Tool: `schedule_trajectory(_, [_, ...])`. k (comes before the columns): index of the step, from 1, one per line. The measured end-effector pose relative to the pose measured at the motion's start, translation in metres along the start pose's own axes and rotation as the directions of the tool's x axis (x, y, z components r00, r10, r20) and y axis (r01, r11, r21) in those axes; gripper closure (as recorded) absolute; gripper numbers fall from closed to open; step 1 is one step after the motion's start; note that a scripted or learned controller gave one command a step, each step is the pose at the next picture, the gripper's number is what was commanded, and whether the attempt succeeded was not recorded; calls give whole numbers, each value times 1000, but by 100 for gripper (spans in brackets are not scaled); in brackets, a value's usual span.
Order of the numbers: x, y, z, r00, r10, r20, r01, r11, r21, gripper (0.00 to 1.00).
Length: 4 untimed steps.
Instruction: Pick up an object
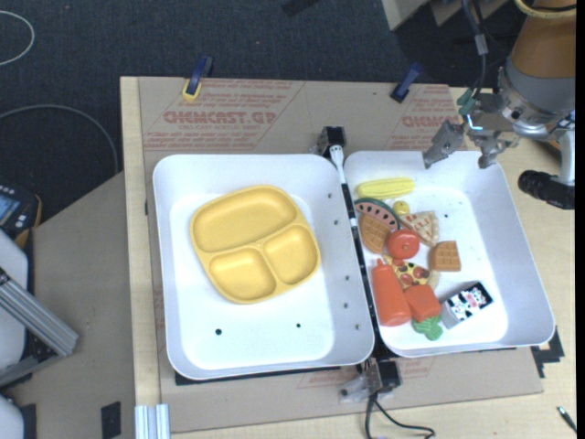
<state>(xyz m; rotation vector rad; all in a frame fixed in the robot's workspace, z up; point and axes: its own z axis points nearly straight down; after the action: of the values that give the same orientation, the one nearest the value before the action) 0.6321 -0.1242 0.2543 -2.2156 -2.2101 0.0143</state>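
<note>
On the cardboard-topped desk (274,108) over dark carpet (137,26), the claw (464,144) hung with fingers apart, toy corn (384,187) lying at its eight o'clock.

The arm (545,39) enters from the upper right corner. Its orange band is seen at the top, and under it comes the grey wrist section. The gripper (466,145) hangs at the end of the wrist and points down and a little to the left. Its two fingers (441,147) are spread wide apart, one on the left and one on the right, with nothing between them.
</note>
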Motion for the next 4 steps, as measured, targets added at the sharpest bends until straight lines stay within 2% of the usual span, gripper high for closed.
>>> schedule_trajectory(1, [0,2,-9,1000,-2,2,2,1000,-14,0])
schedule_trajectory(2, [-4,1,35,1000,-2,2,2,1000,-10,0])
schedule_trajectory(3, [-6,11,91,1000,-2,1,2,1000,-10,0])
schedule_trajectory(4, [-6,3,137,1000,-2,1,2,1000,-9,0])
